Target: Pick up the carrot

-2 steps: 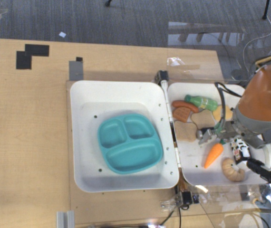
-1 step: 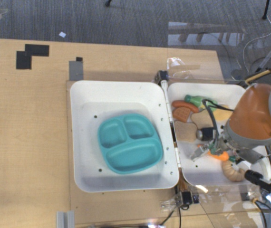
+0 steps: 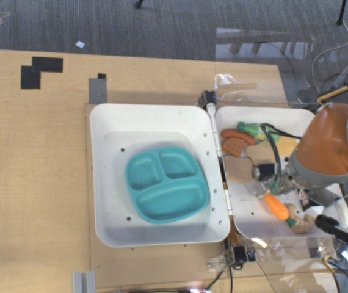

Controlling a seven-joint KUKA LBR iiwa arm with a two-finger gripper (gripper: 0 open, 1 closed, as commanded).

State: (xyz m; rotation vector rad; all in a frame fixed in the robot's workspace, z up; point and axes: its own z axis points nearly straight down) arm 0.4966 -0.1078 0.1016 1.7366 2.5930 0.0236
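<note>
Carrot lies in the right bin, toward its near edge, angled, greens end by a tan item. Arm w/ gripper hangs just above carrot, presumably positioned for the pick. Open/closed state: cannot tell. Left bin carries a teal tray, centred.

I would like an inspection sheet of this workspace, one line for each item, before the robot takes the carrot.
Surface: wooden bench bearing two white bins, the left bin and the right bin.
Job's things: orange carrot lying in the right bin, below the arm's wrist.
Clutter: teal divided plate in the left bin; brown oval item and green item at the top of the right bin.
Grippers: gripper just above the carrot's upper end; finger state cannot be told.
Cables: black cable running over the right bin to the wrist.
Surroundings: grey carpet; black tape marks on the bench.
</note>
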